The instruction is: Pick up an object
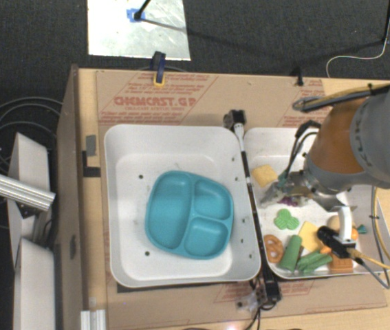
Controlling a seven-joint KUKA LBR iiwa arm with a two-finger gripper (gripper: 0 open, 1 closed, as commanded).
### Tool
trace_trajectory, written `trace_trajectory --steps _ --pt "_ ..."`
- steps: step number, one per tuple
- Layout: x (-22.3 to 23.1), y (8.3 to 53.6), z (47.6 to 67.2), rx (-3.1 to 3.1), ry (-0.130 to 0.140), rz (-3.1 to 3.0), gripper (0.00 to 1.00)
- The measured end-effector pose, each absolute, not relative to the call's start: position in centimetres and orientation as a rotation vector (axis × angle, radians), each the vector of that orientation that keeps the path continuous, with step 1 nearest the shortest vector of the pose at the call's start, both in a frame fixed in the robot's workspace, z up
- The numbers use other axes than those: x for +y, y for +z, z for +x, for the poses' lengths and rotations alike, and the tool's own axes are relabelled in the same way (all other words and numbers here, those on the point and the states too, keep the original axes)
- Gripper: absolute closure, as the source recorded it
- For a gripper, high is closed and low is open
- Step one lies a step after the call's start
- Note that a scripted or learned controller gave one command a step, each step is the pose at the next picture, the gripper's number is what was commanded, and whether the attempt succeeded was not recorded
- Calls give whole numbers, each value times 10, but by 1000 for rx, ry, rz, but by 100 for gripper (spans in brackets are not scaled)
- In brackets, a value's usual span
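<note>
A: So where's the stuff to pick? All in the right bin (263, 139), a little heap of toy food: a yellowish chunk (263, 176) near the divider, a green blob (287, 220) below it, a pretzel-looking piece (273, 246) at the front left corner, a green cylinder (291, 251) just beside that, and a pale yellow wedge (309, 236) touching the cylinder's top end.

B: And the end effector (282, 191)?

A: Down low in that right bin, between the yellowish chunk and the green blob, with something purple (292, 201) right at it. Can't tell how the tips are set from this angle, too murky.

B: Left bin (122, 184)?

A: Has a teal divided plate (189, 214) sitting flat in the middle. Both bins sit on a cardboard-covered surface (157, 98), arm (360, 139) coming in from the right.
</note>
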State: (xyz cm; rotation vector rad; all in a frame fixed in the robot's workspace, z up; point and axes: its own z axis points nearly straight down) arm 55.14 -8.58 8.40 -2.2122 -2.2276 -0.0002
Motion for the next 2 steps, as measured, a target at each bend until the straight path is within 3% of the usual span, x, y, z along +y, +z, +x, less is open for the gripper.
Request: trace_trajectory --steps 1,2 --pt "-101 85 562 -2224 -2 -2221 0" --pt "-101 96 563 -2228 -5 -2219 100"
